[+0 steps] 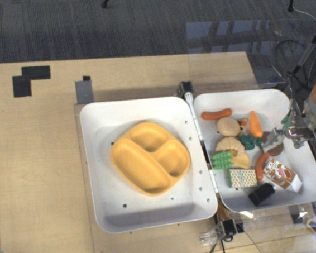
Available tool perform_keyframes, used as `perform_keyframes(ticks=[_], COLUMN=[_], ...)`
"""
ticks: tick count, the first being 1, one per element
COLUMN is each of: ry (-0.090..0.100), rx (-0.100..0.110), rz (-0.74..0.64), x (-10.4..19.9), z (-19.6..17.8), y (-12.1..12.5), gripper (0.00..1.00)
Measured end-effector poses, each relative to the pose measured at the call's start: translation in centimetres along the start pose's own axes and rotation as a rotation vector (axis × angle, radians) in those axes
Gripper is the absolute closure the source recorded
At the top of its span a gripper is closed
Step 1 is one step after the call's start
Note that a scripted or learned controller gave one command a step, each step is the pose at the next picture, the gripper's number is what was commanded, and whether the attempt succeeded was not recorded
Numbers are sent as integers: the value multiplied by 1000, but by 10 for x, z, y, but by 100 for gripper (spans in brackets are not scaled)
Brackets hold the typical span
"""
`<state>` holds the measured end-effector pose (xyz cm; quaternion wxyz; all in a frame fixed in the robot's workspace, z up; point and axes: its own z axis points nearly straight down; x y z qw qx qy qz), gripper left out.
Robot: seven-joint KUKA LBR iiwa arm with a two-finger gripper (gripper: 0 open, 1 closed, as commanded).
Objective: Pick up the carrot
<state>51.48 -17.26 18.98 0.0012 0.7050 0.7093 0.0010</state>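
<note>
The carrot point(255, 124) is a small orange cone lying in the right bin point(278, 95), near its back half, with its tip pointing away and a green top at its near end. Just left of it sit two tan bread rolls point(228, 126). My gripper point(282, 134) reaches in from the right over the bin's right side. It hangs a short way to the right of the carrot and slightly nearer, apart from it.
The right bin also holds a sausage point(217, 113), a green toy point(223, 159), a patterned box point(243, 177), a red sausage point(262, 165), a carton point(281, 175) and a black block point(262, 195). A yellow divided plate point(150, 157) lies in the left bin point(108, 212).
</note>
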Motion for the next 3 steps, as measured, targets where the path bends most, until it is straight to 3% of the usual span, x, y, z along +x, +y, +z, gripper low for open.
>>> perform_keyframes(ticks=[1,2,3], ry=[-2,-2,-3], rx=[-9,-8,-15], rz=[177,124,118], x=[-7,-22,-21], z=[83,103,89], y=[56,105,107], gripper=[0,0,100])
